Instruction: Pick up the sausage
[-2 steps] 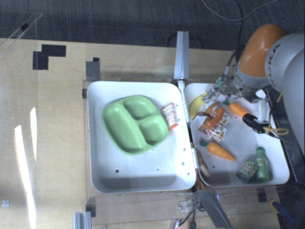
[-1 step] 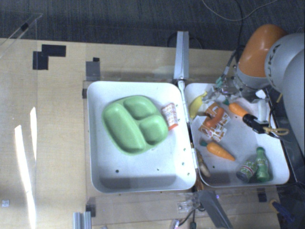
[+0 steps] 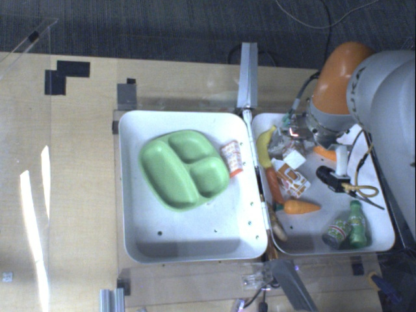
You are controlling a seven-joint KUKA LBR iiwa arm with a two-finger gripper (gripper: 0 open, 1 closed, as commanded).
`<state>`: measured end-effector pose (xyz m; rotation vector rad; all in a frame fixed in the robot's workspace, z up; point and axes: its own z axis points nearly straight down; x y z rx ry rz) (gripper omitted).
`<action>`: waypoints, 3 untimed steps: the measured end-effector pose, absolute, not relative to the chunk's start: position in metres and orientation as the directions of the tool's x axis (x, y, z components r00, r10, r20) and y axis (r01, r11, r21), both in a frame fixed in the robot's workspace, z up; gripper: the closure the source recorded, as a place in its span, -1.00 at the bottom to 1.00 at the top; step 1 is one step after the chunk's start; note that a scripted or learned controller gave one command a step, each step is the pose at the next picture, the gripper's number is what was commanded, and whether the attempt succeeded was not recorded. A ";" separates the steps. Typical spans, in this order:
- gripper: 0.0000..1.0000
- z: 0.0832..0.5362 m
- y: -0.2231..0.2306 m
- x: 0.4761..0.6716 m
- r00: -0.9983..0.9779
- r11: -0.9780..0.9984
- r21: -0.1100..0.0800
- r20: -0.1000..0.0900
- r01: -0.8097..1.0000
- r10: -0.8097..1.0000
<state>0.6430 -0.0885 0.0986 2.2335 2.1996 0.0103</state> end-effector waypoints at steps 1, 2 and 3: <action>-1.00 0.088 -0.091 0.593 0.012 -0.012 0.009 0.000 1.000 1.000; -1.00 0.089 -0.132 0.516 -0.006 0.006 0.011 -0.002 1.000 1.000; -1.00 0.089 -0.085 0.547 0.122 -0.122 0.012 0.001 0.992 0.992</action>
